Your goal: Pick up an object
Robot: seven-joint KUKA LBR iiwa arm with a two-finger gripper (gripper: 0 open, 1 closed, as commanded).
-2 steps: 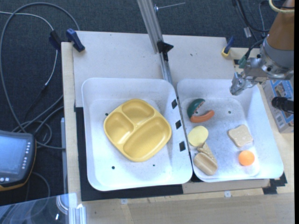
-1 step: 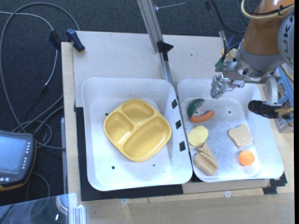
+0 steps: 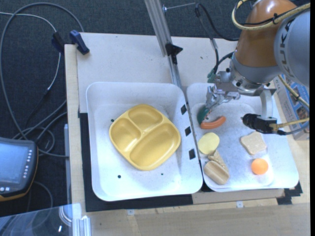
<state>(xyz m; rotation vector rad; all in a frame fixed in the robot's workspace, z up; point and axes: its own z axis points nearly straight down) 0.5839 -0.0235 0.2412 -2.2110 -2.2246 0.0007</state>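
Note:
The right bin (image 3: pixel 290 168) holds several toy foods. An orange sausage (image 3: pixel 213 123) lies at its upper left, with a green piece (image 3: pixel 202 115) touching its left end. Below them are a yellow round slice (image 3: pixel 208 143) and a tan bun (image 3: pixel 216 170). A toast slice (image 3: pixel 253 143) and an orange ball (image 3: pixel 260 166) lie further right. My gripper (image 3: pixel 213 103) hangs just above the sausage and the green piece, reaching down from the orange-banded wrist (image 3: pixel 261 33). Nothing can be seen in its grasp.
A yellow divided plate (image 3: pixel 144 136) lies in the middle of the left bin (image 3: pixel 98 107). A metal pole (image 3: pixel 162 28) rises along the wall between the bins. A black fitting with a cable (image 3: pixel 256 122) sits over the right bin near the toast.

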